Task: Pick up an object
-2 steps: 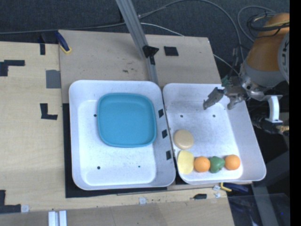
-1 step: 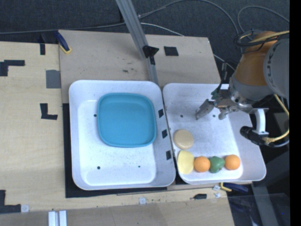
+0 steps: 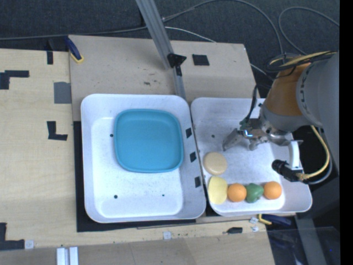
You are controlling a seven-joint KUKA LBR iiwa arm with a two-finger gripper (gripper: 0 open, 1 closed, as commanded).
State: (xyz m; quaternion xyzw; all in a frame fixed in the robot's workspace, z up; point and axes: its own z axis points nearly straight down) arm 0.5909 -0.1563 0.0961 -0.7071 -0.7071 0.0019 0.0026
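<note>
In the camera view the gripper (image 3: 236, 139) hangs low over the bare floor of the right bin (image 3: 220, 112), in the right half of the frame, with its fingers spread apart and nothing between them. The likely targets lie along that bin's lower edge: a pale round object (image 3: 215, 163) just below and left of the gripper, a yellow object (image 3: 217, 190) under it, then an orange ball (image 3: 236, 192), a green object (image 3: 253, 192) and a second orange ball (image 3: 272, 190) in a tight row. The left bin (image 3: 99, 148) holds a blue plate (image 3: 148, 140). To do the pick well, I judge the pale round object the best choice, since it is nearest and stands apart from the row; the gripper should centre over it, straddle it, descend fully, then close. The crowded row risks nudging neighbours.
</note>
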